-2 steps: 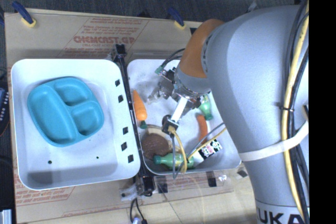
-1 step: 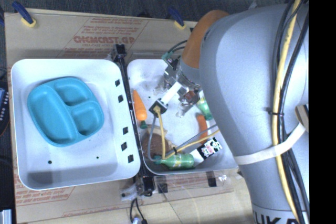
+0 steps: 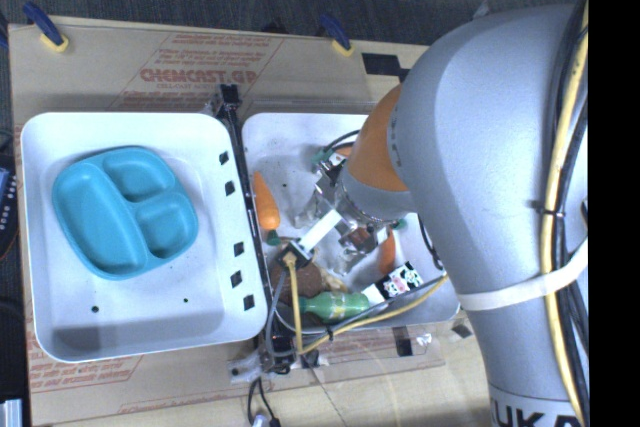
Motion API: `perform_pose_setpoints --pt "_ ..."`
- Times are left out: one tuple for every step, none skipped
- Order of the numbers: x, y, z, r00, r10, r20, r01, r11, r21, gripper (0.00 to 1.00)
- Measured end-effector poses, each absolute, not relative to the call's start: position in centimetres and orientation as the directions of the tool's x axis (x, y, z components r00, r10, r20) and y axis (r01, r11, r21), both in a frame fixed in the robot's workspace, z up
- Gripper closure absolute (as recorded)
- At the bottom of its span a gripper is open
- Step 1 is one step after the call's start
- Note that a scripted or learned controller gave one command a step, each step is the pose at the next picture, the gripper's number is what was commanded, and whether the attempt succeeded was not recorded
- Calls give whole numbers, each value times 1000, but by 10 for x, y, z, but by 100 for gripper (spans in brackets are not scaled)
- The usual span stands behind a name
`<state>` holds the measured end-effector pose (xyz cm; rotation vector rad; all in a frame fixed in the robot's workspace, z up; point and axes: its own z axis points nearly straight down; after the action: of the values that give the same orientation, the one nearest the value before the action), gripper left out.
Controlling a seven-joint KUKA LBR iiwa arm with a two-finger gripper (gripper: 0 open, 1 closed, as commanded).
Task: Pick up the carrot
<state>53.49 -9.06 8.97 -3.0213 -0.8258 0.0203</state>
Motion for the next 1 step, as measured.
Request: perform_pose_setpoints --pt "622 -102 92 972 233 -8 233 -972 -8 0"
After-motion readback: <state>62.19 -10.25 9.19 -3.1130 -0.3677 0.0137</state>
